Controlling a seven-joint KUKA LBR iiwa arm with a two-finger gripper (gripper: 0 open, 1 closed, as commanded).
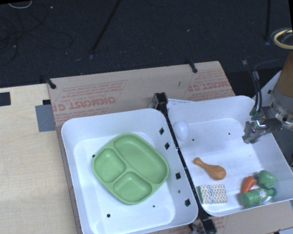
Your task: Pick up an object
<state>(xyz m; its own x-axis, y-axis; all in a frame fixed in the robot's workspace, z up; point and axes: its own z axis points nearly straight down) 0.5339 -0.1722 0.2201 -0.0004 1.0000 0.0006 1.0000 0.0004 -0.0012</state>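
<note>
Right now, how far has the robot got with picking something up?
Nothing looks picked up yet. The end effector sits at the right edge of the right bin, with no object seen in it. The drumstick toy, the small patterned packet and the green and orange toys all lie on the bin floor. The whole pick is left.

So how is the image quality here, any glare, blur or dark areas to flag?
Camera view: even lighting on both bins, with soft shadows; the white egg nearly washes out against the right bin; the floor above the bench is dark; the gripper at the right bin's rim looks slightly soft, finger detail unclear.
</note>
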